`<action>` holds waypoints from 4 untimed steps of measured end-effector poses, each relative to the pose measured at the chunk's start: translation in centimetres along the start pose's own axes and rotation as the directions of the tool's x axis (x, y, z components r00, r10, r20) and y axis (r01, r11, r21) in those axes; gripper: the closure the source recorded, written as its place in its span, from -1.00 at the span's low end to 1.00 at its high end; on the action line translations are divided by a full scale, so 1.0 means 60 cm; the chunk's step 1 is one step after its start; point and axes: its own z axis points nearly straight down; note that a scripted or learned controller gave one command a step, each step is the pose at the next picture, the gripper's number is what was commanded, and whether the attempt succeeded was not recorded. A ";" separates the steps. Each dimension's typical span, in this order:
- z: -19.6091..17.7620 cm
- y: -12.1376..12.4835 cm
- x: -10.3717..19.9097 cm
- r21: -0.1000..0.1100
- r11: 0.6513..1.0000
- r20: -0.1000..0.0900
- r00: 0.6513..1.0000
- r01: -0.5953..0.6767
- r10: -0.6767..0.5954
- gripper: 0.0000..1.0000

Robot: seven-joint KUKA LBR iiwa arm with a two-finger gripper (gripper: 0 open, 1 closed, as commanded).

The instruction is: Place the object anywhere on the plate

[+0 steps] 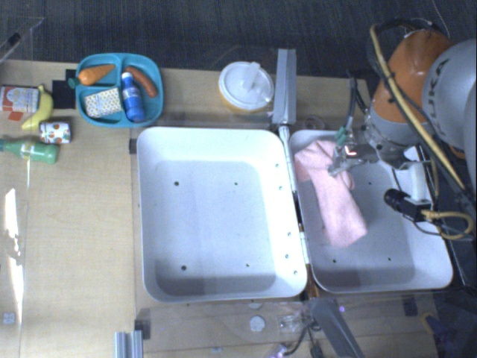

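Wooden counter [74, 237] carrying two white bins; pink cloth [332, 196] lying in right bin [417, 263], upper left part. Gripper [344, 154] hovering over cloth's top end, jaws state unclear. Cloth looking soft, light, floppy; pinching a bunched fold seems best.

bins [216, 144] 2 | pink cloth [332, 196] 1 | blue tray [153, 88] 1 | lidded cup [246, 86] 1

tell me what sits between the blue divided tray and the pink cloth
In the camera view, a yellow cup with a white lid stands on the bench between the blue divided tray and the pink cloth, by an upright metal bracket.
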 end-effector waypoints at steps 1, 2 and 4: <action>-0.067 0.003 0.003 -0.001 1.000 0.000 1.000 0.007 -0.007 1.00; -0.067 0.052 0.085 -0.003 0.917 0.001 0.917 0.399 -0.399 1.00; -0.068 0.120 0.266 -0.004 0.346 0.004 0.346 0.938 -0.938 1.00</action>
